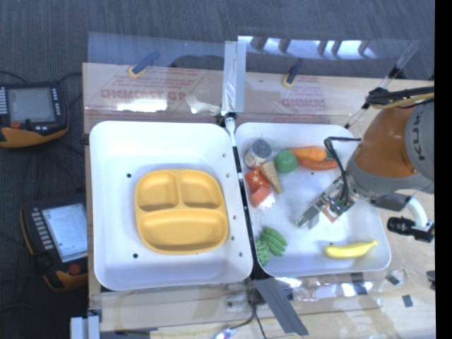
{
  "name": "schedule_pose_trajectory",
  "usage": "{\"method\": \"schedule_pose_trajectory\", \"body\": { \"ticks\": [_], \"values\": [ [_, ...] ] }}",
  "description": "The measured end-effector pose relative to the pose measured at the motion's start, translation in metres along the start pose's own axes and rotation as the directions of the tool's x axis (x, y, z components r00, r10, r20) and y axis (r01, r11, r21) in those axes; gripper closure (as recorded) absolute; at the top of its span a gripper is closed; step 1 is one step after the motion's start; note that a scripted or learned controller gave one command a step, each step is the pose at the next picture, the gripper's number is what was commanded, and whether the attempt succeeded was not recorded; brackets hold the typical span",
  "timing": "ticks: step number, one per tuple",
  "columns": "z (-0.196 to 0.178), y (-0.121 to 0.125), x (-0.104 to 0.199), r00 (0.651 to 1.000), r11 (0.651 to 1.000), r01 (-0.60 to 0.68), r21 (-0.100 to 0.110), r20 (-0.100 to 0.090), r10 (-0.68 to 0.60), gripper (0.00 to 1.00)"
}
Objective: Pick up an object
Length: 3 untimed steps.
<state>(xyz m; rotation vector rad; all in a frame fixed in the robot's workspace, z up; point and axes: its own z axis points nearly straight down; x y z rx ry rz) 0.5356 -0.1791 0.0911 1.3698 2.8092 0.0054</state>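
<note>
The pincer [311, 219] hangs over bare floor in the right bin [367, 260], whether apart or together I cannot tell, and the banana [350, 249] lies just beside it toward the bin's near edge, long axis running along that edge.

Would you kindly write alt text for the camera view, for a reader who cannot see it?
A grey-and-orange robot arm hangs its gripper over the right bin, among a banana, carrot, and other toy foods. The left bin holds a yellow divided tray.
</note>
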Motion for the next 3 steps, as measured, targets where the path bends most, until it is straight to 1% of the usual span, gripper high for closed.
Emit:
{"method": "schedule_pose_trajectory", "body": {
  "ticks": [1, 2, 3],
  "values": [
    [0.002, 0.094, -0.012, 0.997, 0.997, -0.075, 0.002, -0.001, 0.075, 0.00],
    [-0.005, 0.147, -0.027, 0.990, 0.990, -0.138, 0.016, -0.009, 0.138, 0.00],
    [0.002, 0.094, -0.025, 0.995, 0.995, -0.095, 0.005, -0.004, 0.095, 0.00]
  ]
}}
